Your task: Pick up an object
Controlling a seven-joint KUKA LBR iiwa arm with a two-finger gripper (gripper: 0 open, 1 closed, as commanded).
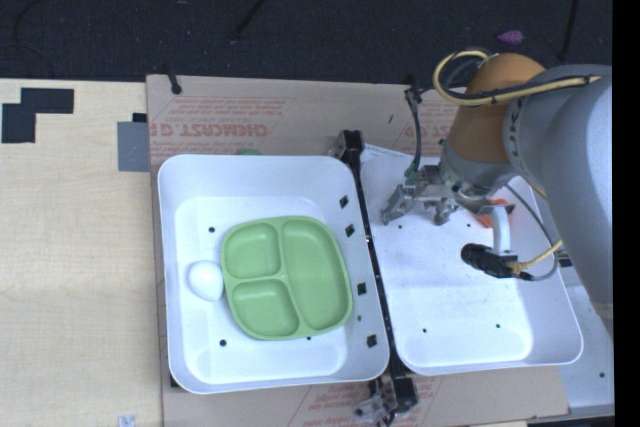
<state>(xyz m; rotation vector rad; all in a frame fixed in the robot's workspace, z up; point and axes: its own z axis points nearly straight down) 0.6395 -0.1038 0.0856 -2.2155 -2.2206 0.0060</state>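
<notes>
A green three-section plate [285, 277] lies flat in the left bin [185, 205]. Touching the plate's left edge is a small white egg-shaped object [206, 280]. My gripper [411, 214] hangs over the far left part of the right bin [470, 335], close to the divider between the bins. Its two metal fingers [388, 211] are spread apart and open, with nothing between them. A small orange and white item [497, 213] shows just under the wrist, partly hidden by the arm.
The grey arm [560, 145] with its orange band [500, 115] covers the right bin's far right corner. A black plug on a yellow cable [487, 258] hangs from it over the bin floor. Brown cardboard [260, 120] lies under both bins.
</notes>
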